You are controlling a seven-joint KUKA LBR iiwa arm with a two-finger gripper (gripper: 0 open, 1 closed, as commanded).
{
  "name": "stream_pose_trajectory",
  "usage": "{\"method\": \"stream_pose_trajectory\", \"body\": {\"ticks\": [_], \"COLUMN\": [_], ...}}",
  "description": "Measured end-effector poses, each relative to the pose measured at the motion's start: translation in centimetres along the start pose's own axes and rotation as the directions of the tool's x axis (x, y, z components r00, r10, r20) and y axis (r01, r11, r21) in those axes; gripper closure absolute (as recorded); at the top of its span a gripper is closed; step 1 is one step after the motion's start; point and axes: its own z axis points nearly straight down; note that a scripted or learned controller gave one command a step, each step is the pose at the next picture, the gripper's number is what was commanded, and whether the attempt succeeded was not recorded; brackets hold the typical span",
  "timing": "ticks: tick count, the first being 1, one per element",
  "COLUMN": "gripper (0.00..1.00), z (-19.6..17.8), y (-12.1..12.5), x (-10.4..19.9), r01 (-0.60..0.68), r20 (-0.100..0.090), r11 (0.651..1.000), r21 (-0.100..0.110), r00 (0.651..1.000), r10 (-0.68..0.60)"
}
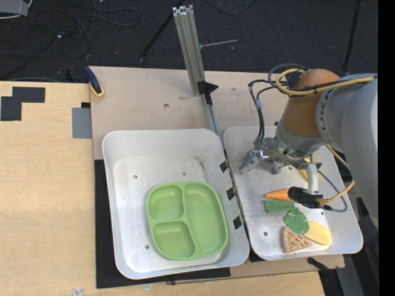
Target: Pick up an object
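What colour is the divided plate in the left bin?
Light green, all three compartments alike. The divided plate shows clearly in the camera view, lying in the left bin.

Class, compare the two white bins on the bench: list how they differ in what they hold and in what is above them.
The left bin holds one green divided plate; the right bin holds several small toy foods, among them a carrot and a waffle. The gripper is over the right bin, not over the left bin. Both are shallow, white and side by side.
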Motion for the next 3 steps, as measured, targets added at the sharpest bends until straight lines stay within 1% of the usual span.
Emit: {"method": "stream_pose_trajectory", "body": {"ticks": [1,2,3], "gripper": [1.0,1.0,1.0], "z": [-1.3,-7.5,-11.8], "y": [0.0,0.7,0.5], "x": [-0.1,-0.4,-0.8], "r01": [-0.003,0.0,-0.001], "r20": [0.001,0.002,0.001], "r11": [1.0,1.0,1.0], "r21": [-0.003,-0.01,-0.009], "r00": [1.0,1.0,1.0], "r10": [0.003,0.0,0.001]}}
